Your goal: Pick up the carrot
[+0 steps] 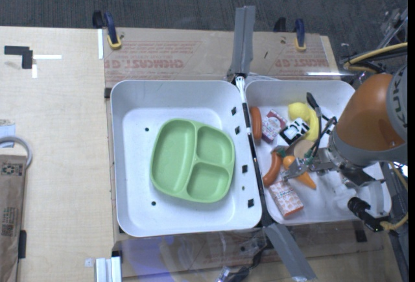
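We find the carrot (273, 169) in the right bin (337, 206), a slim orange piece lying at a slant near the bin's left wall, with a second bit of orange just right of it, under the tool, that may be its tip or another item; we cannot tell which. The gripper (299, 167) hangs just beside it, low over the clutter, but how it stands is too small and dark for us to tell. Around the carrot lie a red sausage (257, 124), a small red packet (286, 199) and a yellow banana (305, 116). The left bin (130, 164) bears a green divided plate (192, 161). We judge the reach to be in hand, the grasp not yet made; next calls for centring over the carrot's length, clear of the packet.
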